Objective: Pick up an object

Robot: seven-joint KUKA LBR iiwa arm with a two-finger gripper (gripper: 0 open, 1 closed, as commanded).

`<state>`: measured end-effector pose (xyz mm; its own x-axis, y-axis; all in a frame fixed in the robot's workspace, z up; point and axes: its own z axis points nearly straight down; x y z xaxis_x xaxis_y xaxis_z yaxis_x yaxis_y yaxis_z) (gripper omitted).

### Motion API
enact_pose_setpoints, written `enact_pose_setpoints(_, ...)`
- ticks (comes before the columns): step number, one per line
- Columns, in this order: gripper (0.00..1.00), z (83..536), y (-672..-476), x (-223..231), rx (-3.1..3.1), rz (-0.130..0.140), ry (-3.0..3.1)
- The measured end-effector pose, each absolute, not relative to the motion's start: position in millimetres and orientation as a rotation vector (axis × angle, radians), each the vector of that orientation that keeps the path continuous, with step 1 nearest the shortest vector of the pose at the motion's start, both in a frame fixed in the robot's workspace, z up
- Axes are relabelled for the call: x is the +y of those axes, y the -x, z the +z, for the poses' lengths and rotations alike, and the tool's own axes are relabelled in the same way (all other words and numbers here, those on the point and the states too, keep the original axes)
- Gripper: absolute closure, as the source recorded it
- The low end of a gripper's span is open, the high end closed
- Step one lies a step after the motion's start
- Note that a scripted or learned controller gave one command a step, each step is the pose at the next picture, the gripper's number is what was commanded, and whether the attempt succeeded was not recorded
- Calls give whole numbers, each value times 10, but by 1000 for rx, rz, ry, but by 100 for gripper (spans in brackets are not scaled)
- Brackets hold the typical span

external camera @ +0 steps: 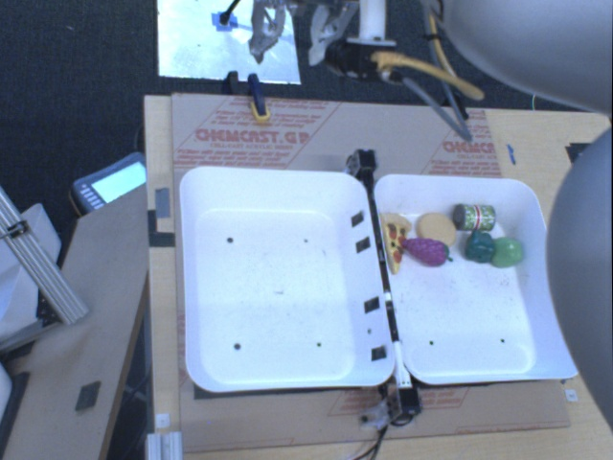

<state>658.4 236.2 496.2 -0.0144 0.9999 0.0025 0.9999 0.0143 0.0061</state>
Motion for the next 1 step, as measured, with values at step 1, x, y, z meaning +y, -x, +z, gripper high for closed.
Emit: enact_pose_setpoints(1, 100, 5079, -6585, 2367, 2238, 14, -2199)
